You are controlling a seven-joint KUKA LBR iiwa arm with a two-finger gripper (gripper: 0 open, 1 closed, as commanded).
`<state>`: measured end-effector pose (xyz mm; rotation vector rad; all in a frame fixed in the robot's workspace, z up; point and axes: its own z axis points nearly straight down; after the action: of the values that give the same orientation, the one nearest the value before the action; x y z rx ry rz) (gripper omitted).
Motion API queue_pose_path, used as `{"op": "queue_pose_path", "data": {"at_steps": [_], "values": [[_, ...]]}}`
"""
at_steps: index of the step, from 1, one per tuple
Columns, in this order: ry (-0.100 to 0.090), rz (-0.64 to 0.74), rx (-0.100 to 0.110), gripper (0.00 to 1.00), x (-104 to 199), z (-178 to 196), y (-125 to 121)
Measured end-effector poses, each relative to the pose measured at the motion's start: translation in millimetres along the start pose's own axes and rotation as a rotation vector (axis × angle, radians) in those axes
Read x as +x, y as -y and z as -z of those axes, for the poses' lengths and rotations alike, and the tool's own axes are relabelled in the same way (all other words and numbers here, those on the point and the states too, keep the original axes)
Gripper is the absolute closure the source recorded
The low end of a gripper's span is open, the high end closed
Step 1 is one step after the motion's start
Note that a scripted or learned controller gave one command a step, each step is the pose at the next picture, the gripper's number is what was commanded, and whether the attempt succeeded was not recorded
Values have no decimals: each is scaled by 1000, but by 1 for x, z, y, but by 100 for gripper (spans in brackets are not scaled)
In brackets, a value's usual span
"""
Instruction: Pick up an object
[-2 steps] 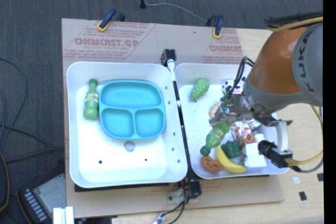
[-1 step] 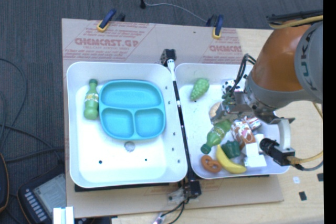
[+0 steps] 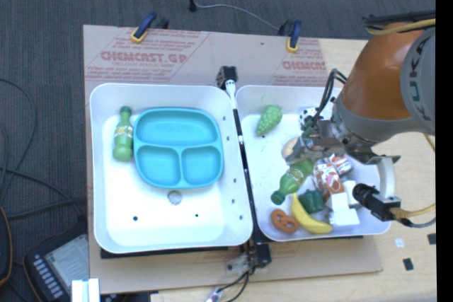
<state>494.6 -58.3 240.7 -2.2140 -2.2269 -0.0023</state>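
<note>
Right now your gripper (image 3: 311, 141) sits low in the right bin (image 3: 258, 219), just above the green bottle (image 3: 292, 179) beside the banana (image 3: 308, 216); its grip state you cannot tell.

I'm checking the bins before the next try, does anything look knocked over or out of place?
Nothing looks spilled or broken. The right bin is crowded: a green bottle lies tilted beside a banana and a pretzel. In the left bin, another green bottle lies beside the blue tray.
</note>
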Motion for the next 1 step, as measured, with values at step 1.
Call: {"op": "queue_pose_path", "data": {"at_steps": [1], "values": [[0, 1, 0, 100, 1, 10, -1]]}}
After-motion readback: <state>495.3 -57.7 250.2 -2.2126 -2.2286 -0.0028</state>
